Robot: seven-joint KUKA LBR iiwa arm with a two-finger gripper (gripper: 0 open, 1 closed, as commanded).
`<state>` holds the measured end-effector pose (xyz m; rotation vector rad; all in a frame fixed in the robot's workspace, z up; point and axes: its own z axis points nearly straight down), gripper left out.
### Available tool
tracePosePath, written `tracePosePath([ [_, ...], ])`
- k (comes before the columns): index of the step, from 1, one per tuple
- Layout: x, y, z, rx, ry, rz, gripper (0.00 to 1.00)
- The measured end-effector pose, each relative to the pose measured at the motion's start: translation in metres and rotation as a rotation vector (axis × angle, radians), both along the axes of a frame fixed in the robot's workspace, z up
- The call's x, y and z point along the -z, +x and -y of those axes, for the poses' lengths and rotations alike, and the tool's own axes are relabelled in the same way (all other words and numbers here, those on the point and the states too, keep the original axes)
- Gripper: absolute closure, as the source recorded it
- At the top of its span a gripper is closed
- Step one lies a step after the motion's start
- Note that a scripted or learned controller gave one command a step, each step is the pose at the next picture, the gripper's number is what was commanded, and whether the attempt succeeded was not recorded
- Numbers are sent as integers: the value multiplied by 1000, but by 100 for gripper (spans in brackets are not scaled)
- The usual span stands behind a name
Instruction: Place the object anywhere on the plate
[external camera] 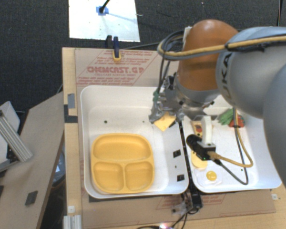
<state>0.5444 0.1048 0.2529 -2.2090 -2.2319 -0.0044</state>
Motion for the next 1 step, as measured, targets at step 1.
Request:
tracePosePath([
  [1,12,-1,-41,2,-1,-1,100],
])
